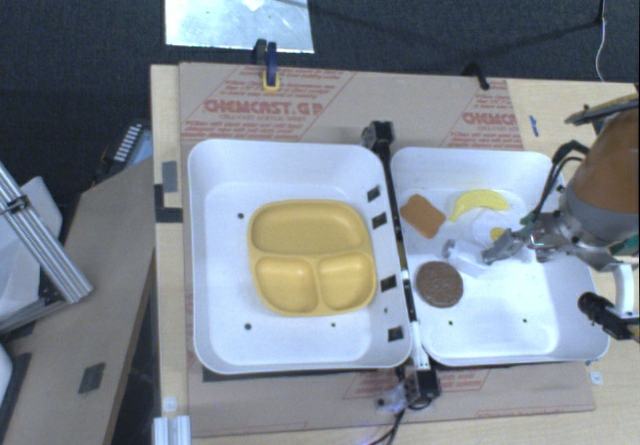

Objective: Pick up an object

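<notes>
Resting near metal fingers (478, 253), grip unclear: curved yellow banana (480, 201), round brown cookie (439, 285).

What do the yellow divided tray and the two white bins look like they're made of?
The yellow tray looks like matte moulded plastic: one even colour, soft rounded compartment edges. The white bins look like thin formed plastic with a slight sheen, though the material is uncertain.

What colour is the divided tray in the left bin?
Pale yellow; the tray shows plainly in the camera view.
</notes>
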`<state>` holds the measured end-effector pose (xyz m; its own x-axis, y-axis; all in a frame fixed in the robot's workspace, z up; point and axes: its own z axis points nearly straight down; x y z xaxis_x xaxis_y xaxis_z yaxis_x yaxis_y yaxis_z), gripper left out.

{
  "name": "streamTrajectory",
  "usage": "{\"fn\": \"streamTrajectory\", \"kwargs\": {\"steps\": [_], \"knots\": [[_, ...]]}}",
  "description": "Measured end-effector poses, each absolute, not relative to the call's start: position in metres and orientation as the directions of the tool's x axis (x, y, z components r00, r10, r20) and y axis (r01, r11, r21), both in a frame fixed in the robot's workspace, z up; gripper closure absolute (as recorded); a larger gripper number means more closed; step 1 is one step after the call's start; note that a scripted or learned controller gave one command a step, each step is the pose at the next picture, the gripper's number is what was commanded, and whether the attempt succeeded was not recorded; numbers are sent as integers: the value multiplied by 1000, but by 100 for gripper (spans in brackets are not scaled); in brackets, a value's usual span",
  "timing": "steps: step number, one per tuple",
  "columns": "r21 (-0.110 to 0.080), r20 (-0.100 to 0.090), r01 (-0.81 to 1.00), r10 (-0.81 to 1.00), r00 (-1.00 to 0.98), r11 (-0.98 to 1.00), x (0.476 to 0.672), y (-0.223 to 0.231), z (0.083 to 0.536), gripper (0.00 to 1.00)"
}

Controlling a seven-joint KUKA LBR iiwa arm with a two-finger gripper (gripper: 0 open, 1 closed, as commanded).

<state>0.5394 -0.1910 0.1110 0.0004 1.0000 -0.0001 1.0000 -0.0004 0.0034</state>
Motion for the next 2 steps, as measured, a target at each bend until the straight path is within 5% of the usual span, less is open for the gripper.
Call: {"fn": "streamTrajectory", "kwargs": {"steps": [1,2], "knots": [[0,0,1000,1000,-1,1,540,-191,84,0],[3,-1,1000,1000,-1,1,541,-191,95,100]]}}
